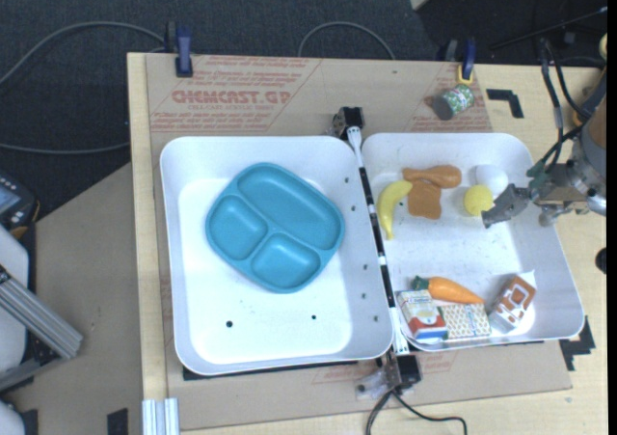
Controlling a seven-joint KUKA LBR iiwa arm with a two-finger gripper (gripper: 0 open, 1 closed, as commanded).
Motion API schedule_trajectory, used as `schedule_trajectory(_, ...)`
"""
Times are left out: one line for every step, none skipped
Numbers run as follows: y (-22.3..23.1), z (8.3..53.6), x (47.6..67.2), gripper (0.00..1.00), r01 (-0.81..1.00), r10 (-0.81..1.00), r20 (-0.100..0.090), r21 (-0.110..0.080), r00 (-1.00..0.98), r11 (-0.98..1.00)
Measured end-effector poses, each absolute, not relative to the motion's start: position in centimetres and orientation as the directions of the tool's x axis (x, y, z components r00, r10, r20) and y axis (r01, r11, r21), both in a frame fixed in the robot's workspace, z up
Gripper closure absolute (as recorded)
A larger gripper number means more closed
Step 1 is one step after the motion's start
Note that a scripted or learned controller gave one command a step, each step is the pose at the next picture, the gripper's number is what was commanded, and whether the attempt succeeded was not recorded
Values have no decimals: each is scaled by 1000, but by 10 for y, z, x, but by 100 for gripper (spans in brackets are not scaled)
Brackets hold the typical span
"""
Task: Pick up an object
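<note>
Gripper (509, 203) hangs over the right bin (482, 146) near the tabletop's right edge, its dark fingers spread open with nothing between them. Just beside it lies a yellow lemon (476, 199). A banana (391, 205) rests along the bin's left wall, and a carrot (451, 290) lies toward its front edge.

Red print reading "CHEMCAST GP" (231, 95) stood on the tabletop (145, 231), at 12 o'clock of the left bin (183, 327). Other print was too small.
</note>
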State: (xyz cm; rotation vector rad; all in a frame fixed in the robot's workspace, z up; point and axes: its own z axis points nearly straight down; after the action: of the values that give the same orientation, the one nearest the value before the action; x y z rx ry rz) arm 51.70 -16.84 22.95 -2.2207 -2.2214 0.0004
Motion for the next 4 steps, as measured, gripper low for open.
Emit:
schedule_trajectory(-209,159,603,0,1000,1000,-5,7,-2,2)
schedule_trajectory(-184,105,629,0,1000,1000,1,-2,-4,4)
schedule_trajectory(-196,83,602,0,1000,1000,1,-5,2,-2)
schedule_trajectory(-133,85,642,0,1000,1000,1,5,-8,8)
